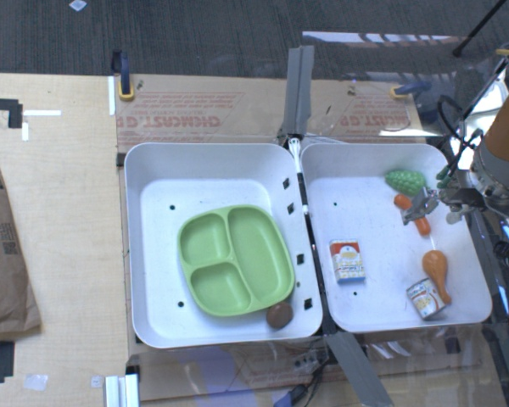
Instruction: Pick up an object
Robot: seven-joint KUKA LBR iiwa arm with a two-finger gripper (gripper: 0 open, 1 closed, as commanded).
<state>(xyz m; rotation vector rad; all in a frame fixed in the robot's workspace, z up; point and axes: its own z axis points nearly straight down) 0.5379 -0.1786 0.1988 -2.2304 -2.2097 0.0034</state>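
My gripper (424, 203) reaches in from the right and hangs over the upper part of the right bin (382, 312). It sits directly above an orange carrot (421, 225), whose two ends show on either side of it. Just beyond it, near the bin's far wall, lies a green leafy toy (405, 179). Nearer the front are a small red-and-white box (347, 260), an orange drumstick (437, 268) and a small can (425, 300).
The left bin (153, 227) holds a green divided plate (235, 260) with a brown round object (279, 315) at its front right edge. A brown paper bag (2, 253) lies on the bench at far left. A divider wall separates the two bins.
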